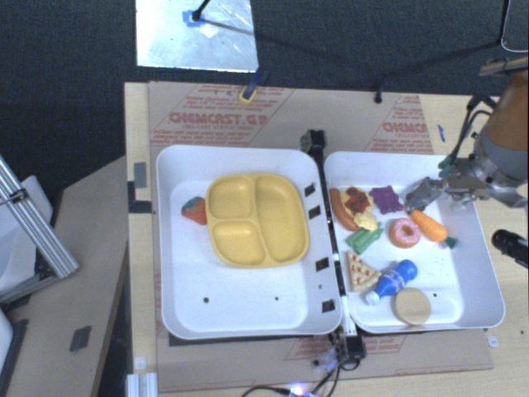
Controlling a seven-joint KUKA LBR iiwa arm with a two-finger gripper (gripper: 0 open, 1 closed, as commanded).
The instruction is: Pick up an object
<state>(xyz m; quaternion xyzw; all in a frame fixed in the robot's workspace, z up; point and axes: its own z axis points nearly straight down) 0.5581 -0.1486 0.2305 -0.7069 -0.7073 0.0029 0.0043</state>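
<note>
Nearest you, at the front of the right bin [479, 308], you see a tan cookie [412, 306], and just behind it a blue bottle [393, 279] lying on its side with its white cap toward the divider. Touching the bottle on its left is a pizza slice [359, 268]. Further back, a green pepper [364, 239] lies just left of a pink donut [404, 232], and an orange carrot [429, 225] lies just right of the donut, tilted. Behind these you find a hot dog [342, 208] along the divider, a red and yellow piece [359, 200] touching it, and a purple piece [385, 198] beside that.

In the left bin [178, 304] you have a yellow tray [255, 220] with three compartments, and a strawberry [195, 210] just off its left edge.

Your pincer [423, 195] hangs over the back right part of the right bin, just behind the carrot and to the right of the purple piece. You cannot tell from this view how it is set, and you see nothing held in it. The arm [504, 151] comes in from the right.

Farther back, the counter [339, 114] carries printed cardboard, and beyond it lies a shiny plate [195, 23] on dark floor
</note>
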